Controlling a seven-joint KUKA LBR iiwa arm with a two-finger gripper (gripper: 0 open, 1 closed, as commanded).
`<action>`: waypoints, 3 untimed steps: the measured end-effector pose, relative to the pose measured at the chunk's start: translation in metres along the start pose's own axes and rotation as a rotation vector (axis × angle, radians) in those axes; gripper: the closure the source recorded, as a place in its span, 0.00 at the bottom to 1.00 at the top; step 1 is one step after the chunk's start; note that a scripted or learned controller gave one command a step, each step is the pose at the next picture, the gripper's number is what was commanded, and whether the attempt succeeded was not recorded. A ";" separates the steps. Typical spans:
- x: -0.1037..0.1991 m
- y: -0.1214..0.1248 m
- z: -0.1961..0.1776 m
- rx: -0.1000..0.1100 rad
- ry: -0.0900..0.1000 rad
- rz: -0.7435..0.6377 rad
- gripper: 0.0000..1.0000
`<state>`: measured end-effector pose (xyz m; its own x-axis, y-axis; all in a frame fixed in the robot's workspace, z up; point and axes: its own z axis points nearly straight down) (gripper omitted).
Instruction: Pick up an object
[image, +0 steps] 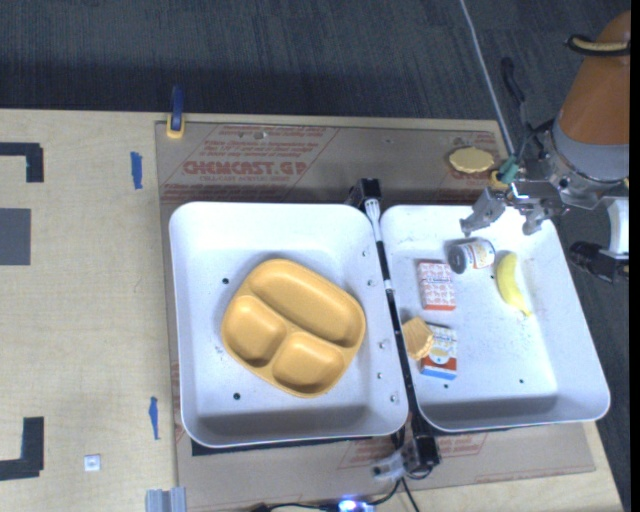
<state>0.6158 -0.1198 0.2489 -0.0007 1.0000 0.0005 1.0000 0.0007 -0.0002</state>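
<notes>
Gripper (510, 207) looks spread wide, holding nothing, hanging at the right bin's (570, 400) 12 o'clock. Can (470, 255) and banana (511, 279) sit just below, so it could easily knock one away.

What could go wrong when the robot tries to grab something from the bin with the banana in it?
The gripper hangs over the far corner of the right bin, close to its wall, so it might bump the rim. The small can lies on its side and could roll away if nudged. The banana sits right beside the can, so the gripper might push one while reaching for the other.
</notes>
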 end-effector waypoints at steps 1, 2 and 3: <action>-0.034 -0.017 0.152 -0.004 -0.002 0.001 0.00; -0.012 -0.057 0.163 -0.002 -0.001 0.001 0.00; 0.023 -0.136 0.163 -0.002 0.000 0.001 0.00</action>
<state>0.4797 -0.0964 0.0859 0.0003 1.0000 0.0009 1.0000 -0.0003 0.0015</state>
